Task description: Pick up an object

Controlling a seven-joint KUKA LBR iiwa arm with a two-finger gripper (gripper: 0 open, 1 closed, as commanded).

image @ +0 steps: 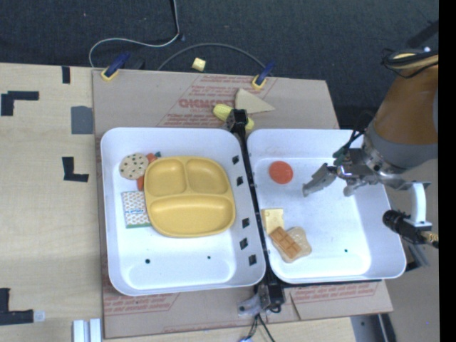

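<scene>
Over the right bin, gripper hangs just right of the red-orange disc, nothing between its fingers; whether it is open or closed I cannot tell from this slant. Disc lies flat on the bin floor, near the divider between bins. Below the disc: a yellow slab and a waffle-like piece, touching. Left of the divider, a yellow sectioned plate with a cookie beside it. Risks, as judged: disc is low and flat, so fingers may close above it or skid it toward the divider; descent offset to its right would miss outright.
</scene>
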